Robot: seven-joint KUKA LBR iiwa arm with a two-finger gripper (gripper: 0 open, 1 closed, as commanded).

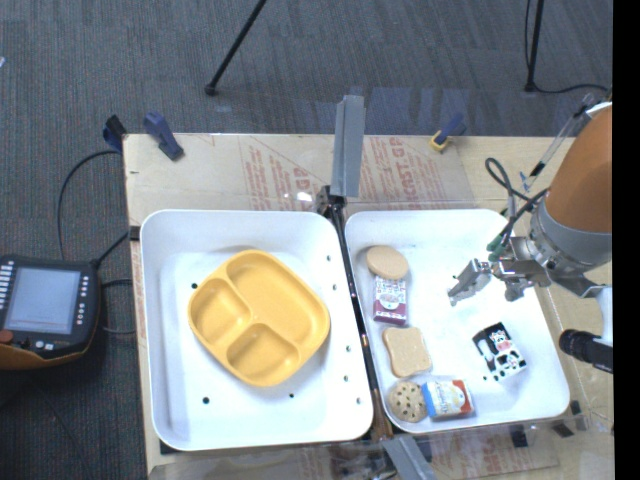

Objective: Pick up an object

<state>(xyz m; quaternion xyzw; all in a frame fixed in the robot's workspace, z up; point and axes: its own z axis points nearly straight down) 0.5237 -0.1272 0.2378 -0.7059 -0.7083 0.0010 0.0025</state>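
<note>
In the right bin [520, 230] lie a round biscuit [386, 262], a dark red packet [390, 299], a slice of toast [407, 351], a chocolate-chip cookie [407, 400], a blue and orange packet [447, 398] and a black and white cow-patterned carton [500, 352]. My gripper [466, 284] hangs over the bare middle of this bin, right of the red packet and up-left of the carton. Its fingers are open, with nothing between them. The grey arm with its orange band [590, 178] comes in from the right.
The left bin [165, 268] holds a yellow divided plate [258, 316]. A grey metal post [348, 148] stands behind the seam between the bins. A teach pendant [45, 303] sits off the bench to the left. Clamps and tripod legs lie beyond the bench's back edge.
</note>
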